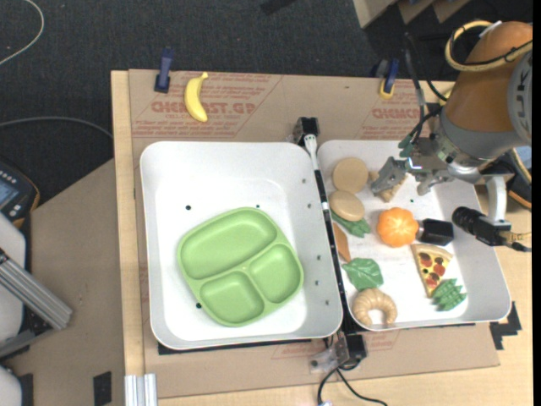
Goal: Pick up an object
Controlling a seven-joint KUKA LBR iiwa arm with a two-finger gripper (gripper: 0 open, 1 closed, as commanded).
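**Gripper parked over the toy food bin, nothing grabbed yet**

The gripper hangs low over the back of the right bin, fingers spread apart with nothing between them, so this reads as lining up for a grab rather than carrying anything. The arm leans in from the right, which probably explains why it sits over that bin's far side.

Closest thing is a small brownish piece just beside the fingertips, too small to name for sure. Just left of the gripper sits a tan round cookie, then a second tan disc a bit further. Toward the front is the orange, round, bright and smooth, likely the easiest pick but prone to rolling. Beyond that come the pizza slice, green leaf and croissant at the near rim.

Well off to the left, the green divided plate sits alone in the left bin, and a banana lies outside on the bench.
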